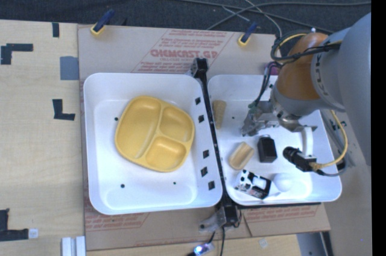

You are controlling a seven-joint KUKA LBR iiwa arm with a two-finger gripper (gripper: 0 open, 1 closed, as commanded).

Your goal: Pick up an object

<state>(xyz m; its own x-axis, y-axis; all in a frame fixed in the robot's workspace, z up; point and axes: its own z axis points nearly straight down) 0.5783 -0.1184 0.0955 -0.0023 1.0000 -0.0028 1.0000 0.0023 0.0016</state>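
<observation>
Gripper [256,123] is hanging mid-right over the right bin [232,85]; its grip state I cannot tell. Nearest, the tan block [240,155] is lying lower; descending here risks missing it.

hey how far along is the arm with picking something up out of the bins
Done: the arm has reached into the right bin, with the gripper low over the floor there. In hand: nothing visibly held. Left: grasp and lift something, perhaps the tan block or black block nearby. The yellow tray sits untouched in the left bin.
</observation>
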